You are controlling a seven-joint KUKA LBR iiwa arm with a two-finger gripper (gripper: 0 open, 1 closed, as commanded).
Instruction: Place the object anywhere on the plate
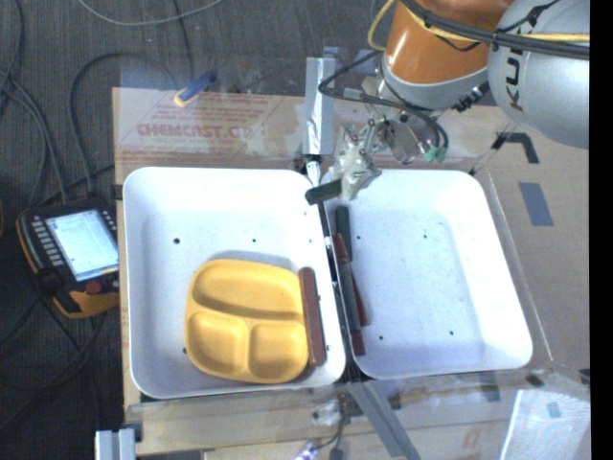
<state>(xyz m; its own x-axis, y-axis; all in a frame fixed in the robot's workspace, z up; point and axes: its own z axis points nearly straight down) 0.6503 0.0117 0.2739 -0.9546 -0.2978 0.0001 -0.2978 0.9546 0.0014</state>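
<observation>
- The object (308, 316), a long, thin brown stick, lies along the right edge of the plate (249, 320), touching its rim and running near-parallel to the bin wall.
- The plate is yellow, with three compartments, and sits in the lower middle of the left bin (168, 209).
- The right bin (441, 276) adjoins the left bin; dark narrow items (345, 276) lie along its left wall, by the seam between the bins.
- The gripper (350, 175) hangs above the far end of that seam, well apart from the object and the plate.
- Gripper opening: cannot be determined; nothing is visibly held.
- The arm (450, 27) enters from the upper right, its orange band above the wrist.
- A handheld pendant (72, 247) with a lit screen rests on the floor to the left of the bench.
</observation>
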